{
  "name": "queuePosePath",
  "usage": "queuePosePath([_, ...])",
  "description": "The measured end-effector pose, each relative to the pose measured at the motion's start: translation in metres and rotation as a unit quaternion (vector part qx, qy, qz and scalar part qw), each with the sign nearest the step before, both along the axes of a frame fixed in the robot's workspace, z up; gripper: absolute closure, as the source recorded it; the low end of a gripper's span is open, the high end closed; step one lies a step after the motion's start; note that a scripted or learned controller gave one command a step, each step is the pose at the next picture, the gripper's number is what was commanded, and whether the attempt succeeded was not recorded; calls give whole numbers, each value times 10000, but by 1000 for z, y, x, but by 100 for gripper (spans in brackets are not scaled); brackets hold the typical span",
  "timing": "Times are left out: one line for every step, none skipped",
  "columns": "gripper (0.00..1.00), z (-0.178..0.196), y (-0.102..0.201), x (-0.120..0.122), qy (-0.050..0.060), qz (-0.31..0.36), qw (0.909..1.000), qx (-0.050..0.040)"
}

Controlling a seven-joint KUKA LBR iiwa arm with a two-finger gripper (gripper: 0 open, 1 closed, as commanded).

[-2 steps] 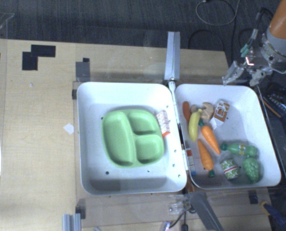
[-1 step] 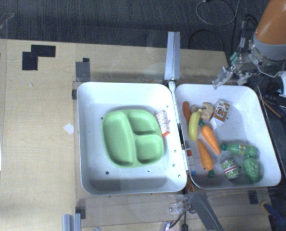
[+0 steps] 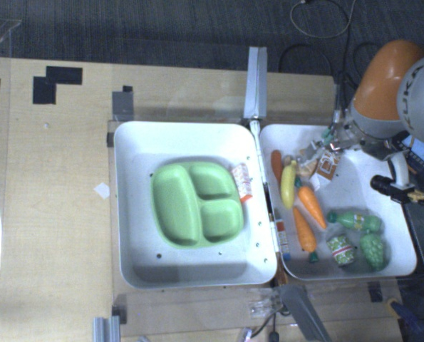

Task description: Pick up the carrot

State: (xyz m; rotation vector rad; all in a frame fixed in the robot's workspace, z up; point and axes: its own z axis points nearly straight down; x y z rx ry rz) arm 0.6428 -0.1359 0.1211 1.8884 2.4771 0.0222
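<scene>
While the gripper [image 3: 324, 150] hangs near the right bin's [image 3: 386, 191] far wall, spread or closed I cannot tell, the carrot [image 3: 311, 204] lies mid-bin, just beside a second carrot [image 3: 303, 229], probably light, stiff, slick, best pinched across its thick middle, with bare floor on its right.

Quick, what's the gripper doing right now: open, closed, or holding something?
Gripper: cannot be told from this view. The nearer carrot lies in the right bin, apart from it.
</scene>
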Motion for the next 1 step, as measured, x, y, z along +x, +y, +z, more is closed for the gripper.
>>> queuePosePath([0,-10,13,-43,-198,506,9985,-96])
